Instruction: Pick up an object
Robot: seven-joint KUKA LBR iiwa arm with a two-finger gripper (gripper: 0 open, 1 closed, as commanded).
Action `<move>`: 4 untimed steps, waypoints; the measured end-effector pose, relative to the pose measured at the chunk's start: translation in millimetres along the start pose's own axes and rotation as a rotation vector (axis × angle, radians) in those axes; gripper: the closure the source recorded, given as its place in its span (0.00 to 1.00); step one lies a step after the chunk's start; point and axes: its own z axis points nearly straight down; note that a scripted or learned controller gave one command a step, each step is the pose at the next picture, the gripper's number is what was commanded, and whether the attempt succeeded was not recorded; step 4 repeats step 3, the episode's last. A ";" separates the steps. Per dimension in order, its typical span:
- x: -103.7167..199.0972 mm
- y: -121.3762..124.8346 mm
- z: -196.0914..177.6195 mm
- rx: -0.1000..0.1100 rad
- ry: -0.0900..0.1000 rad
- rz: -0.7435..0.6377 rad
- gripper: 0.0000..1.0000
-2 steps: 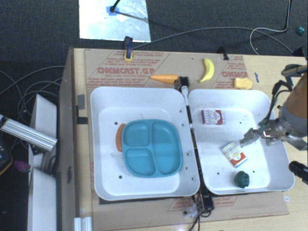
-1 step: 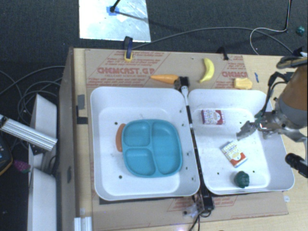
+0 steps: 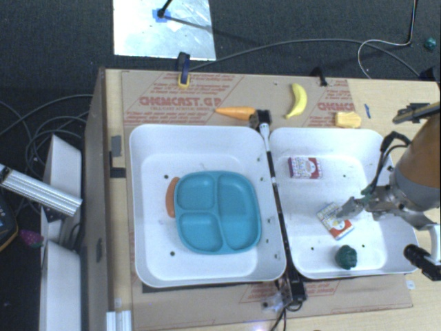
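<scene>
At the lower right of the frame, the gripper (image 3: 350, 209) is reaching in over the right-hand bin (image 3: 368, 147), its tips sitting right against a small white-and-red packet (image 3: 333, 220) that is lying tilted on the bin floor. Whether the jaws are spread or pinching that packet, I cannot tell from this slant; the metal parts are blurring into one another. Behind them, the arm's orange band (image 3: 422, 158) is showing at the right edge.

Just below the packet, a dark green lump (image 3: 346, 256) is resting near the bin's lower wall, apart from the packet. Further up in the same bin, a red-and-white box (image 3: 304, 167) is lying flat, well apart from the gripper.

Across the divider, the left-hand bin (image 3: 155, 147) is holding a blue sectioned plate (image 3: 217, 210), and an orange sausage-like piece (image 3: 170, 196) is lying upright along the plate's left rim, touching or nearly touching it.

Above the bins, on the cardboard sheet (image 3: 172, 95), a carrot (image 3: 234, 113) is lying near the top middle, a banana (image 3: 298, 100) is curving to its right, and a yellow block (image 3: 348, 120) is sitting further right. A shiny foil sheet (image 3: 164, 19) is lying on the dark floor at the upper left.
</scene>
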 end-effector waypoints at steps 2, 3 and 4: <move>26.6 -2.3 54.1 -0.003 0.001 -0.002 1.00; 105.9 76.0 -36.6 -0.004 0.001 -0.004 1.00; 105.9 76.0 -36.6 -0.004 0.001 -0.004 1.00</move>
